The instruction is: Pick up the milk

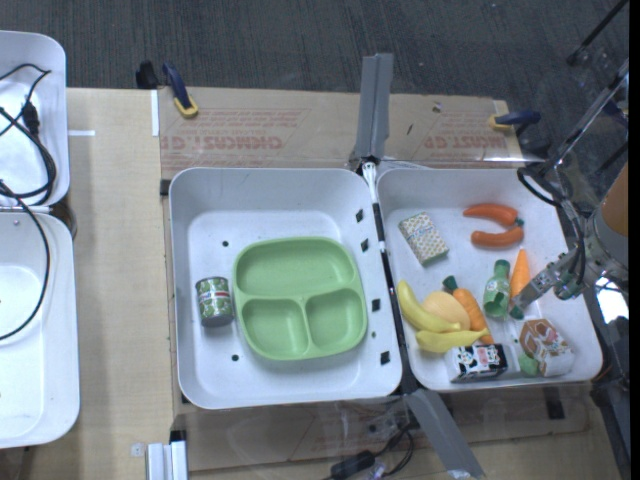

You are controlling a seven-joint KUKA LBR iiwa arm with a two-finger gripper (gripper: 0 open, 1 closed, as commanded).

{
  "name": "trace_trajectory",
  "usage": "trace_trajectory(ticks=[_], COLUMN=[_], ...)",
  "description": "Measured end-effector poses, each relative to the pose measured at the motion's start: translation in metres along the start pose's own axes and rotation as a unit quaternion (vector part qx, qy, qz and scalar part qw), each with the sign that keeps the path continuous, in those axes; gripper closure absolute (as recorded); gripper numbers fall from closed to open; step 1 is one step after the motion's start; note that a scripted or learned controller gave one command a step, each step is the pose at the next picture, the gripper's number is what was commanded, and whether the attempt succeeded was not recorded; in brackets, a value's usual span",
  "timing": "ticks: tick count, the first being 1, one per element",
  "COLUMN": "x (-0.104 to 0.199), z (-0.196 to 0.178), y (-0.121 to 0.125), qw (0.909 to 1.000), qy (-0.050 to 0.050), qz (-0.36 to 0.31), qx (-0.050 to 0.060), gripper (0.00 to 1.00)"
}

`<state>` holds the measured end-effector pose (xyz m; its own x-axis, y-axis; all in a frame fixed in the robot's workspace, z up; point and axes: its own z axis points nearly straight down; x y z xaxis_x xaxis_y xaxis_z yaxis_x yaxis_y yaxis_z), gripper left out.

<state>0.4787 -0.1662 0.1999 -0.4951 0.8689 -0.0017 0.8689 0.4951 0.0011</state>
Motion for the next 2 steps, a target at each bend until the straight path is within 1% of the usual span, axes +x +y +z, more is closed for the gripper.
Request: trace_trajectory(ticks=[1,2], x=[0.0,-0.034], z=[0.0,0.091], y=[0.0,-0.02], qw=[1.0,0.9843], qy=[0.0,-0.001], qz=[0.0,-0.176], qx=[0.0,-0.001], gripper=[0.0,0.0])
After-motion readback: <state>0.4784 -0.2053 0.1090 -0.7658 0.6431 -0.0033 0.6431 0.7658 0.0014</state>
